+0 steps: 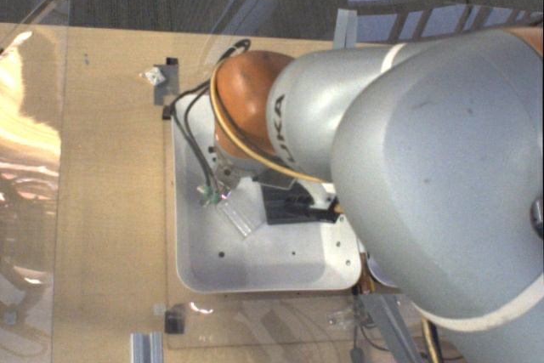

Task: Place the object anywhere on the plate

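The grey arm (408, 166) reaches in from the right and covers most of the bench. Its orange band (246, 98) hangs over the back of a white bin (255, 268). Below the band, my gripper (242, 208) points down into this bin, close above the floor near the bin's middle. A black block of the wrist (293, 204) lies just to its right. Black and yellow cables (200, 144) loop along the wrist's left side. The arm hides the bin's back and right parts and whatever lies under it.
The white bin's front floor (255, 259) and left wall (180, 208) are in sight. A wooden benchtop (93, 183) spreads to the left under a clear sheet. A small black bracket (167, 85) sits at the bin's back left corner, another (174, 320) at the front.
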Controlling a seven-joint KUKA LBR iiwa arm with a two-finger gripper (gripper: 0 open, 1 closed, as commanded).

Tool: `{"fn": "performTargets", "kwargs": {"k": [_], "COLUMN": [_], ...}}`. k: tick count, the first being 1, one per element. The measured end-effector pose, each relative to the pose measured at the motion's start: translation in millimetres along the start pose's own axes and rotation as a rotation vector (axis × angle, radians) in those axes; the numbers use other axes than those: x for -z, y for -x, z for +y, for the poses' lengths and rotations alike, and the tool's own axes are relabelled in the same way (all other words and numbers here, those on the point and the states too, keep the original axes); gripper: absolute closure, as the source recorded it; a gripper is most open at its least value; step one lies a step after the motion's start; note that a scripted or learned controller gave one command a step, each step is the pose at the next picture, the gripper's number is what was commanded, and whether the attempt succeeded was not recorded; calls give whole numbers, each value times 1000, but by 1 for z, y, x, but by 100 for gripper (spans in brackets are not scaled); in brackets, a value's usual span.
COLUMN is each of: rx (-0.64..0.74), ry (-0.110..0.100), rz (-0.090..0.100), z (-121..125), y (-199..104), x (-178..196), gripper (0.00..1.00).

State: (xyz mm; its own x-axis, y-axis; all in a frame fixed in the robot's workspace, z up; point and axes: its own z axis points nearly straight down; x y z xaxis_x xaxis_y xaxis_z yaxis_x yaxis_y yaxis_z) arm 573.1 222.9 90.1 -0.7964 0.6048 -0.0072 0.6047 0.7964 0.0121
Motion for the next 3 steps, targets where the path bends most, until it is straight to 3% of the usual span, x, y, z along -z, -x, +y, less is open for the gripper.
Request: {"fn": "performTargets", "kwargs": {"k": [1, 2, 3], "rx": [676, 1072, 1154], "ry": [0, 5, 8], "rz": [0, -2, -6], "z": [11, -37, -61], "y": [15, -60, 13], "x": [0, 2, 2], "gripper": [100, 100, 100]}}
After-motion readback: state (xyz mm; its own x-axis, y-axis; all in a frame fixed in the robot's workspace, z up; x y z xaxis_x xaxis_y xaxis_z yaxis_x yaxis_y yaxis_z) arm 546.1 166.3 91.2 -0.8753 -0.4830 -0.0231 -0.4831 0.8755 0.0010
